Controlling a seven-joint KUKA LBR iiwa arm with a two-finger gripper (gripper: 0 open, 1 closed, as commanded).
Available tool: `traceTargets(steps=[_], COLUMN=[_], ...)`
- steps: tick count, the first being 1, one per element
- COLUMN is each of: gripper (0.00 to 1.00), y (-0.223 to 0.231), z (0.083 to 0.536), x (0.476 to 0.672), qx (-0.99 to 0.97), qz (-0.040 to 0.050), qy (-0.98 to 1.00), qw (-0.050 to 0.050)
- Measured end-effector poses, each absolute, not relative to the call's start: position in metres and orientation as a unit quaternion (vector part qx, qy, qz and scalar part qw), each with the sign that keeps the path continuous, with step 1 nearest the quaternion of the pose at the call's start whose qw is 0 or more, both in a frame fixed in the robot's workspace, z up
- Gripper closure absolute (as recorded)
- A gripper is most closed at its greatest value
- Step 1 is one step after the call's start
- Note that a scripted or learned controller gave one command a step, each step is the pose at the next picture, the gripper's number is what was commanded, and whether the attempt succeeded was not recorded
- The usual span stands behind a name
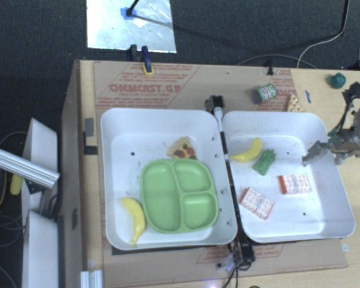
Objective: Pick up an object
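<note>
The gripper [315,153] sat at the bin's three o'clock; I could not tell its jaws. The green toy [264,161] looked light and stiff, best grabbed across its middle.

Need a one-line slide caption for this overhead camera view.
Gripper hovers at the right bin's edge, near a banana, green toy and two cartons.
</note>
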State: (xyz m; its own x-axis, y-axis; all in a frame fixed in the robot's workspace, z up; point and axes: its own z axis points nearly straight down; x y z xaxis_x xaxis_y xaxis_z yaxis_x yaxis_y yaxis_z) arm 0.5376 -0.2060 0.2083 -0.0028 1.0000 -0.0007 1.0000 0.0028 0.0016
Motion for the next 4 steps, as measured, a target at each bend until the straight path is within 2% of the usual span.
traceTargets(steps=[1, 2, 3, 4], gripper=[0.00, 0.00, 0.00, 0.00], y=[-0.162, -0.134, -0.109, -0.092], z=[0.091, 0.084, 0.085, 0.083], x=[0.556, 0.522, 0.651, 0.666], qx=[0.706, 0.707, 0.705, 0.706], qz=[0.0015, 0.0001, 0.0012, -0.0036], qy=[0.709, 0.708, 0.709, 0.708], qw=[0.003, 0.000, 0.001, -0.004])
